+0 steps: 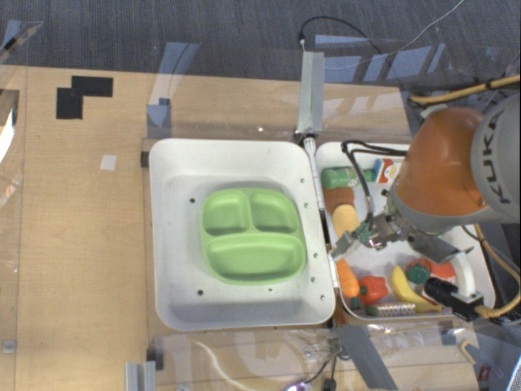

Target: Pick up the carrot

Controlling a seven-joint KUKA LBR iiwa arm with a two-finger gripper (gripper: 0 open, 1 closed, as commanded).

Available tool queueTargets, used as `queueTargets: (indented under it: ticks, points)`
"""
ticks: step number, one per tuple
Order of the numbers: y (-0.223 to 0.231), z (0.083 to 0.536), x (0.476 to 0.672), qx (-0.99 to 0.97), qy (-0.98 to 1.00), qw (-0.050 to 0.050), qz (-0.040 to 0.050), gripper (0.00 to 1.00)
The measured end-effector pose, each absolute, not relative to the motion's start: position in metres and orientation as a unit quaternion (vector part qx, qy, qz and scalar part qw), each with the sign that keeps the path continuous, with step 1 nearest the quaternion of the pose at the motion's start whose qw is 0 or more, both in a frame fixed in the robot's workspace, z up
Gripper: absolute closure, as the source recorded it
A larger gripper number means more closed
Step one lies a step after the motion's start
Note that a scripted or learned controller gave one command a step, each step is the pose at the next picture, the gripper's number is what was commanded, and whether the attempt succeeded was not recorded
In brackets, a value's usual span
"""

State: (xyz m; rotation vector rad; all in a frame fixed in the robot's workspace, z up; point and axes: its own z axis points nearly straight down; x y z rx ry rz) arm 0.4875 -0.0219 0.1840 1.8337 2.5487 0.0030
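The carrot [348, 278] lies just below the gripper [352, 242], whose opening I cannot tell; crowding tomato [374, 288] risks a misgrasp

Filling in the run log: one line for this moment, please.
phase: approach | gripper: above carrot, nothing held | carrot: right bin, near left wall | left bin: green tray

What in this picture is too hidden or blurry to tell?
- Hand, camera view: small and blurred, so open or shut is unclear.
- Right bin: the arm covers much of its middle.
- Carrot: whether the hand touches it is unclear.
- Printed item at the bin's far end: partly hidden by the arm and too small to identify.
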Motion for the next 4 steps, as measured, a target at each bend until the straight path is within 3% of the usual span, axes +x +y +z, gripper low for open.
queueTargets:
  ticks: [1, 2, 3, 4]
  points:
    - [-0.088, 0.319, 0.489, 0.600, 0.800, 0.004, 0.0021, 0.00]
    - [-0.018, 0.205, 0.489, 0.568, 0.823, 0.001, 0.0009, 0.00]
    - [-0.002, 0.303, 0.501, 0.594, 0.804, 0.003, 0.0024, 0.00]
    - [-0.013, 0.184, 0.487, 0.565, 0.825, 0.001, 0.0007, 0.00]
